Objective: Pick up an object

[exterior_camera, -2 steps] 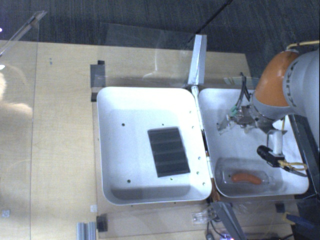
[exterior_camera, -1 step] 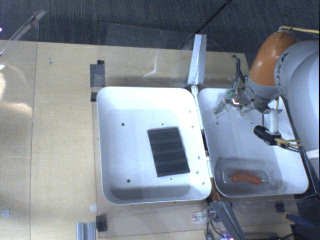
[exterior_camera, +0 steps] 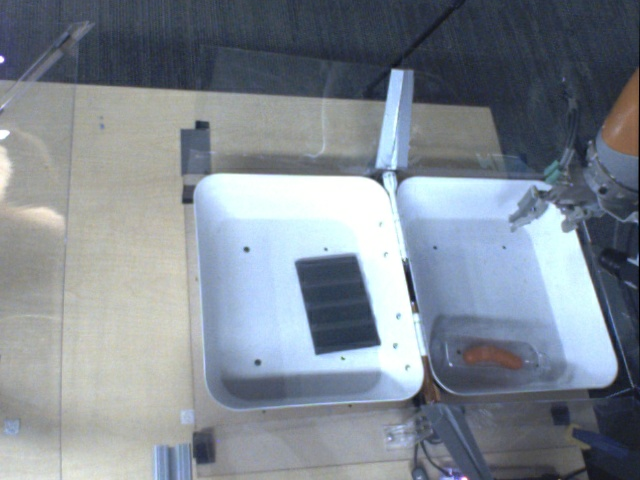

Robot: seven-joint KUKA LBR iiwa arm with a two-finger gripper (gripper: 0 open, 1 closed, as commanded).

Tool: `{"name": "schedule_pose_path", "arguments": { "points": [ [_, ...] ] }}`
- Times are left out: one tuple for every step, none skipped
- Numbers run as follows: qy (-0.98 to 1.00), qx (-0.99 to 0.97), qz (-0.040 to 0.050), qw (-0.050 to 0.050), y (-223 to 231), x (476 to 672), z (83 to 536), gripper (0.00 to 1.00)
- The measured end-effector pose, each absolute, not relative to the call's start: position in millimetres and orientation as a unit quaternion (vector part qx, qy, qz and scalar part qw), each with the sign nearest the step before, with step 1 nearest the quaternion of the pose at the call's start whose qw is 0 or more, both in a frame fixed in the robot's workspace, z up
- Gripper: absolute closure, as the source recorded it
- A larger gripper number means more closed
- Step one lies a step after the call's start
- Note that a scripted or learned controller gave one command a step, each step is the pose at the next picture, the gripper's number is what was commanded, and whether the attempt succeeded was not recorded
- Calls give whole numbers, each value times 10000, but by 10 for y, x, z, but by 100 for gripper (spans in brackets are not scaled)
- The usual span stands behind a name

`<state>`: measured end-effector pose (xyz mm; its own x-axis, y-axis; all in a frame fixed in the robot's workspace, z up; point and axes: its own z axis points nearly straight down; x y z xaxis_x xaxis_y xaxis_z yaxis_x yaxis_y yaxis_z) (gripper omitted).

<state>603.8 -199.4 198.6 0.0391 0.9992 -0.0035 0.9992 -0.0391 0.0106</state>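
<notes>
A dark ridged rectangular pad (exterior_camera: 338, 303) lies flat in the middle of the left bin (exterior_camera: 230, 268). In the right bin (exterior_camera: 590, 308), at its near edge, rests a clear plastic piece (exterior_camera: 490, 353) with an orange item (exterior_camera: 492, 356) inside or under it. My gripper (exterior_camera: 547, 217) hangs above the far right part of the right bin, well away from both objects. Its fingers are spread open with nothing between them.
A metal bar (exterior_camera: 396, 118) stands upright at the far junction of the two bins. Black brackets (exterior_camera: 196, 148) sit at the left bin's corners. Cables and fixtures (exterior_camera: 450, 448) crowd the bench's near edge below the right bin.
</notes>
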Motion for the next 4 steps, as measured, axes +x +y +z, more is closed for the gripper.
{"name": "schedule_pose_path", "arguments": {
  "points": [
    [7036,7106,16,19,-1418,5402,929,0],
    [6736,7390,31,50,-1624,6181,880,0],
    [6695,7427,29,53,-1817,6007,2066,0],
    [7114,7028,17,21,-1455,5591,942,0]
  ]
}}
